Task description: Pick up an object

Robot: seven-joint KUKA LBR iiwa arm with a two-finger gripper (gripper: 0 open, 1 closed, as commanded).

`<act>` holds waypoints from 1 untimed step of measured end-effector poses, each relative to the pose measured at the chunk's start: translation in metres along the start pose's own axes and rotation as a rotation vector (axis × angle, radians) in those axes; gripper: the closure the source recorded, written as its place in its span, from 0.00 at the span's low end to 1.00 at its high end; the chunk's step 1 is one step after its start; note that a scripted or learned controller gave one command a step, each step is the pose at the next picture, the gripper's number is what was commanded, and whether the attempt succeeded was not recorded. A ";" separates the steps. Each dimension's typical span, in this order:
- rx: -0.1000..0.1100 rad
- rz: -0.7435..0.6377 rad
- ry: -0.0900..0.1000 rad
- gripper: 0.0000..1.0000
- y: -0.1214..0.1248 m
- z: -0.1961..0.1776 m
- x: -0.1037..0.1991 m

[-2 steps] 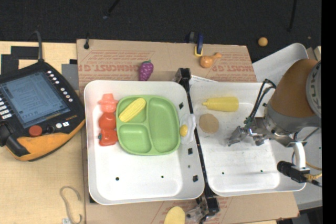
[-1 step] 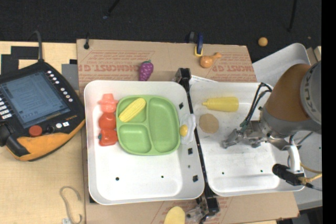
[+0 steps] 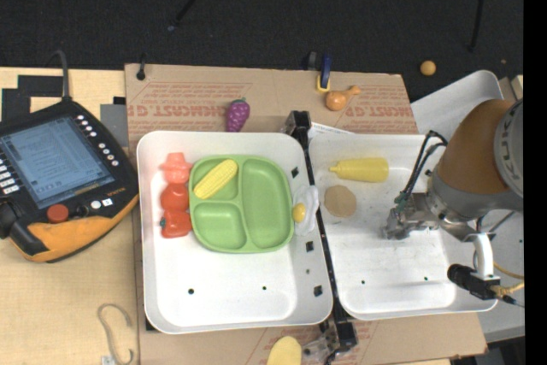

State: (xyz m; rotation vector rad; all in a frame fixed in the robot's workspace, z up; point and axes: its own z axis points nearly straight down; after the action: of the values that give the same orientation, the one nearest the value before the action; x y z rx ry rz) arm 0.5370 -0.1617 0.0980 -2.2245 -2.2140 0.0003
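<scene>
My gripper (image 3: 398,223) sits low in the right white bin (image 3: 402,286); whether it's spread or pinched I cannot tell. The round tan disc (image 3: 340,202) lies toward its ten o'clock, near; the yellow squeeze bottle (image 3: 360,170) lies farther off toward eleven, its long axis running three-to-nine.

The cardboard sheet (image 3: 197,98) behind the two bins carries red printed lettering, seen upside down from this camera. On its left part the word reads "COMCAST", with smaller red lines beneath it too fine to make out. The same red word repeats on the sheet's right part near the back edge. The screen of the handheld control pad (image 3: 53,156) shows lines of text, but they are too small to read.
</scene>
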 end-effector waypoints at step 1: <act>-0.004 -0.004 -0.002 1.00 0.004 -0.043 -0.001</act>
State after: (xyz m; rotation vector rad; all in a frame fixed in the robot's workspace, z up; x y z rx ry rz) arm 0.5406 -0.1630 0.1406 -2.2233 -2.2214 -0.0013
